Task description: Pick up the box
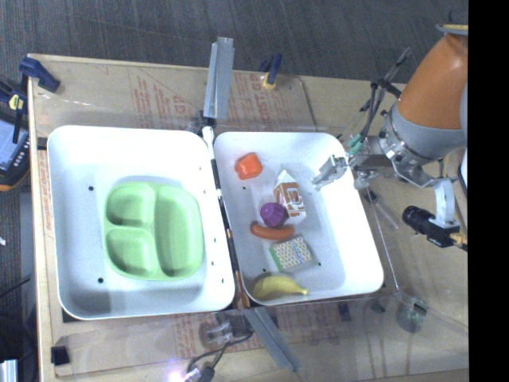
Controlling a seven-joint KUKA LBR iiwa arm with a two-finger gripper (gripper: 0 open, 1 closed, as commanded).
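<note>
In the right bin [359,249], you see the box [290,253] lying between a sausage [272,231] and a banana [278,287]. The gripper [328,171] hangs well apart near the upper right rim; whether it is clenched or released, you cannot tell.

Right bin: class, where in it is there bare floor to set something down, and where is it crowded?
In the right bin, bare floor lies between the box and the right wall, below the gripper. The middle column is crowded: orange piece, box, purple piece, sausage, patterned packet, banana.
</note>
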